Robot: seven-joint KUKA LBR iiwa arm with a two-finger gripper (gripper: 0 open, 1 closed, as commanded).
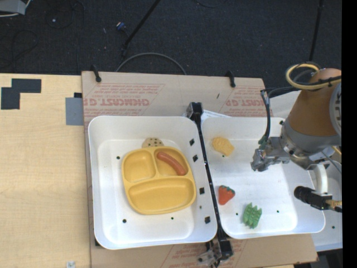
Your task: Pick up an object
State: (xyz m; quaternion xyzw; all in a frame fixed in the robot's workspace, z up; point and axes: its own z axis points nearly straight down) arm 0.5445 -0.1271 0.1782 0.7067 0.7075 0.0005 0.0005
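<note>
Hand low over right bin, finger state cannot be told; nearest target, yellow toy food, lies left of it, apart; likely light, rigid, slippery plastic; grip across narrow middle.

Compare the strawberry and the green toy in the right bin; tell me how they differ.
Colour: the strawberry is red with a green top; the green toy is green all over.
Shape: the strawberry looks smooth and rounded; the green toy looks jagged and leafy.
Place: the strawberry lies by the divider between the bins; the green toy lies nearer the right bin's front edge.
Shared: both are small, lie loose on the bin floor, apart from the gripper.
</note>
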